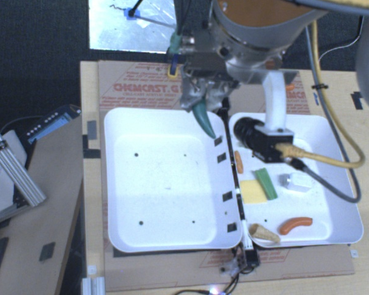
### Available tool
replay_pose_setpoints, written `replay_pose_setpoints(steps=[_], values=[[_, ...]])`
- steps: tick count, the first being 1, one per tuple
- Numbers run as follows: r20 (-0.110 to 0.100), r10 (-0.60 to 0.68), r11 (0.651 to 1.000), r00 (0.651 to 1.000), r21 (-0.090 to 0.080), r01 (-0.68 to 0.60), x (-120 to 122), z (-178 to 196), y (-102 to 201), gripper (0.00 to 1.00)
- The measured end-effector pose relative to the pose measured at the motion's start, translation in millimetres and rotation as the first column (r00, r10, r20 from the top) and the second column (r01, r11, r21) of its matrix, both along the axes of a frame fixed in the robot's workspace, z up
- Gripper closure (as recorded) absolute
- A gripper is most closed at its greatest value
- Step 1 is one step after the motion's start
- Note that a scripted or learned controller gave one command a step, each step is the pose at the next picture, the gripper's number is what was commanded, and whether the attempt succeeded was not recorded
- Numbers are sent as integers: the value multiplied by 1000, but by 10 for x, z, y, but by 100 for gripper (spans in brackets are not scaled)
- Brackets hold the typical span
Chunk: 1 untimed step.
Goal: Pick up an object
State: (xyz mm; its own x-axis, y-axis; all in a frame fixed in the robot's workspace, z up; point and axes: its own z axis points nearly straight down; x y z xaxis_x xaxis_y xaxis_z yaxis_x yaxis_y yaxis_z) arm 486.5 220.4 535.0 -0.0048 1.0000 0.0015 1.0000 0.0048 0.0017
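Gripper (pixel 203 112) pinches teal object (pixel 204 120) over left bin (pixel 120 226) far corner. Risk: thin hold, object dangling; could slip and drop near bin divider.

A robotics lab or test cell, not a home. A grey industrial arm (pixel 264 17) with yellow cabling (pixel 332 128) hangs over a desk (pixel 89 165) bearing two white bins (pixel 166 183) set on printed cardboard (pixel 141 88). Aluminium framing (pixel 12 171) stands at the left edge, beside a dark electronic unit (pixel 49 123). Dark carpet (pixel 37 35) covers the floor, with a shiny sheet (pixel 132 14) lying on it.
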Motion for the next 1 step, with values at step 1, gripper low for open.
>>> replay_pose_setpoints(steps=[1], values=[[0, 1, 1000, 1000, 0, -1, -2, 1, 10, 100]])
